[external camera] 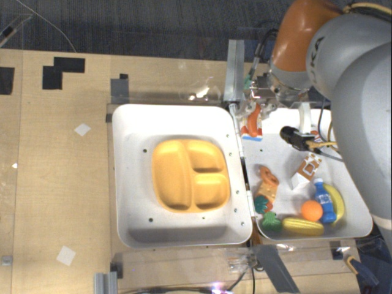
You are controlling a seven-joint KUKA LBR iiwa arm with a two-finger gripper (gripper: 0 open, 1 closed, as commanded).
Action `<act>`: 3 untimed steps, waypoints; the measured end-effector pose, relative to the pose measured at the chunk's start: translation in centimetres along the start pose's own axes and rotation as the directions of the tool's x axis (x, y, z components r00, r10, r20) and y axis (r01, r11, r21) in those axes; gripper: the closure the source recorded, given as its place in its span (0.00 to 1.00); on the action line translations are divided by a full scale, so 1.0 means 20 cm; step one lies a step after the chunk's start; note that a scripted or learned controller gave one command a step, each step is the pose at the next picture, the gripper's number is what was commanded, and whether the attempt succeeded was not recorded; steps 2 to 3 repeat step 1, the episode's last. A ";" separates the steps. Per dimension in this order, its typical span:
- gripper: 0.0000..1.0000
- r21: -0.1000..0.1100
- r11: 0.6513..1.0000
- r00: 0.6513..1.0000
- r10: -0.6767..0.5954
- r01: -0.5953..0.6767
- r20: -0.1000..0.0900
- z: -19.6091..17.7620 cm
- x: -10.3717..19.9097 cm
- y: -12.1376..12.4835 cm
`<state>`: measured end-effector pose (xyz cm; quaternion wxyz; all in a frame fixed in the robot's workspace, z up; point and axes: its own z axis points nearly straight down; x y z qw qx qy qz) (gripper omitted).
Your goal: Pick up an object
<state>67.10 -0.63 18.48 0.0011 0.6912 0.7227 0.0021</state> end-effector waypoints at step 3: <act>1.00 0.005 0.999 0.999 0.046 -0.046 0.002 0.01 -0.14 -0.01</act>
